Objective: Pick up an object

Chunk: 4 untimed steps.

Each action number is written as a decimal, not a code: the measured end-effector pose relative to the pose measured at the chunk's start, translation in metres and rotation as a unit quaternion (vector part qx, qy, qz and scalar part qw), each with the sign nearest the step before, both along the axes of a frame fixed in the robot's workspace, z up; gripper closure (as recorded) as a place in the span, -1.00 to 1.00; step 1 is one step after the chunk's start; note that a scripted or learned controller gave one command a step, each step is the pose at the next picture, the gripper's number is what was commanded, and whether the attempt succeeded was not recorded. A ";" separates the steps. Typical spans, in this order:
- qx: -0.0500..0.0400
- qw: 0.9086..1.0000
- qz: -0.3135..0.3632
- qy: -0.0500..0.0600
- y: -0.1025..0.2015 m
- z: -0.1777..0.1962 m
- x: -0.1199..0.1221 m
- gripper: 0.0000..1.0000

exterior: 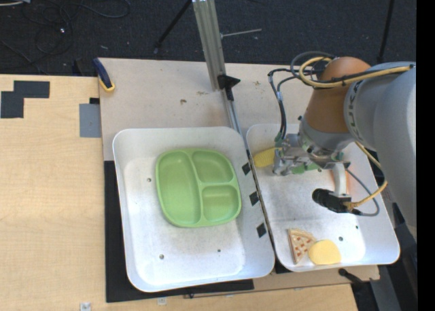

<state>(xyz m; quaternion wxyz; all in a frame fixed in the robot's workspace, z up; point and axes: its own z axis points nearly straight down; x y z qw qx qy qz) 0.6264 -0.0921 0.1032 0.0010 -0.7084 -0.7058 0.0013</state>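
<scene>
Yellow object [263,159] just left of the tool [287,167]

Right bin's [380,252] middle lies bare between arm [353,109] and pizza slice [298,244].

The arm [380,109] is bulky, smooth and grey, with a rounded orange band [340,72] above the wrist. Black and yellow cables [309,65] loop beside the band, above the metal gripper [289,161].
</scene>
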 end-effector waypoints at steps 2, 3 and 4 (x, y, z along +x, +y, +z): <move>0.000 1.000 0.002 -0.003 -0.003 0.109 0.008 1.00; 0.000 1.000 0.003 0.000 -0.003 0.101 0.008 1.00; 0.001 1.000 0.004 0.001 0.047 0.116 -0.006 1.00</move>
